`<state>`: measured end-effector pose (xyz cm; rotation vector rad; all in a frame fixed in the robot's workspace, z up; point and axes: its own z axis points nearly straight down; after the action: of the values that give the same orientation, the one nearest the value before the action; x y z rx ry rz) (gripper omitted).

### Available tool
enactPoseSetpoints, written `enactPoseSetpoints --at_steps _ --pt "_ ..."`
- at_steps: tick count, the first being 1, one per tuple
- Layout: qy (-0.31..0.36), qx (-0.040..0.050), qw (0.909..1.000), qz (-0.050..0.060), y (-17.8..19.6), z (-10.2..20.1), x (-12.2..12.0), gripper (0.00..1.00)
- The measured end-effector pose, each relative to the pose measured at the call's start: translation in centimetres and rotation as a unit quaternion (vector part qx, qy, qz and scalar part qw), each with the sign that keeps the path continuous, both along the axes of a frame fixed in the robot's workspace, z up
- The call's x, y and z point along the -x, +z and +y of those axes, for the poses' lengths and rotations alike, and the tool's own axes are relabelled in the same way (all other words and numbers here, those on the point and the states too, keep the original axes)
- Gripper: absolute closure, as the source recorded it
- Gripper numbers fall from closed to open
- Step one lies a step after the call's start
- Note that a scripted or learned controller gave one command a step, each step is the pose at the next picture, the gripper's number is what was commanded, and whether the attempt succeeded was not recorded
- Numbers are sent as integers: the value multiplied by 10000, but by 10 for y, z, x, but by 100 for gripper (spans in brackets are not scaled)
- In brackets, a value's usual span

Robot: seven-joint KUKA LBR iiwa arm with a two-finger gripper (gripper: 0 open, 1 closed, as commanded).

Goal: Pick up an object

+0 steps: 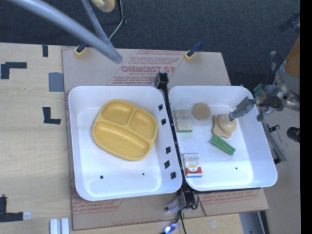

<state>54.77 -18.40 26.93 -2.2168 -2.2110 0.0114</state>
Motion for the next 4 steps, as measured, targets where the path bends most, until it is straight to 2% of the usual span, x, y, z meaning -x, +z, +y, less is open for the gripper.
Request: enactPoseSetpoints --at_steps 1,4 --pt "18 13 10000 -56 6 0 -2 0" --pt "12 12 10000 -31 -132 -17 0 0"
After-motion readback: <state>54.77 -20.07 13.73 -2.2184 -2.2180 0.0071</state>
